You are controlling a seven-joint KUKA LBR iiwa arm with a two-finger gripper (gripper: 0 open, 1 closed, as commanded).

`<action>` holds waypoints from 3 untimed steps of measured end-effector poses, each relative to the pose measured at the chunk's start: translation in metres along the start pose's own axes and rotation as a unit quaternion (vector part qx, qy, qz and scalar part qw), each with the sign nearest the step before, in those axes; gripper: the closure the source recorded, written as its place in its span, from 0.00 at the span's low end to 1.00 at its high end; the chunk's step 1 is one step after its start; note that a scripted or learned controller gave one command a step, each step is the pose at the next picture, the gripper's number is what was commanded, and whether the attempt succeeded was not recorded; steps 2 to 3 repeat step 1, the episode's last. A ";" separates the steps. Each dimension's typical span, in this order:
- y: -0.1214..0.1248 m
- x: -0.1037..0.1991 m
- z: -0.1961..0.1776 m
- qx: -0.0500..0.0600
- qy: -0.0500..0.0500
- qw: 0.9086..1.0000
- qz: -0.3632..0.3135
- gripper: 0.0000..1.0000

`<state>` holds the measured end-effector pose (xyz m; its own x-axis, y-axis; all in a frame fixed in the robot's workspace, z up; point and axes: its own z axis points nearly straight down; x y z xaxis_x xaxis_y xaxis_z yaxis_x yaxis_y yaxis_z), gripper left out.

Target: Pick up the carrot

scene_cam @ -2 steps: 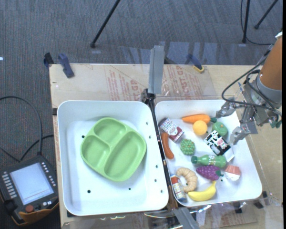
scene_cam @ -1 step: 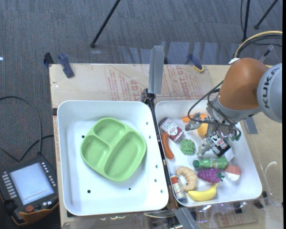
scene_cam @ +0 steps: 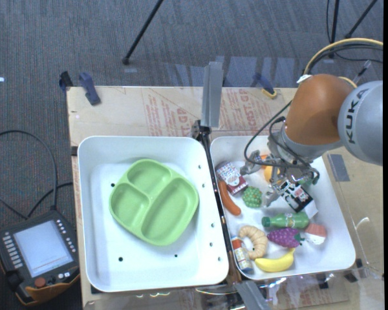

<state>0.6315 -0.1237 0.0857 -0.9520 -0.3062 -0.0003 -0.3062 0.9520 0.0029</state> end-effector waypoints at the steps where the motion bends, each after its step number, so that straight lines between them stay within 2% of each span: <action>1: 0.000 0.000 -0.008 -0.001 0.001 1.000 0.001 1.00; 3: 0.000 0.000 -0.008 -0.001 0.001 1.000 0.001 1.00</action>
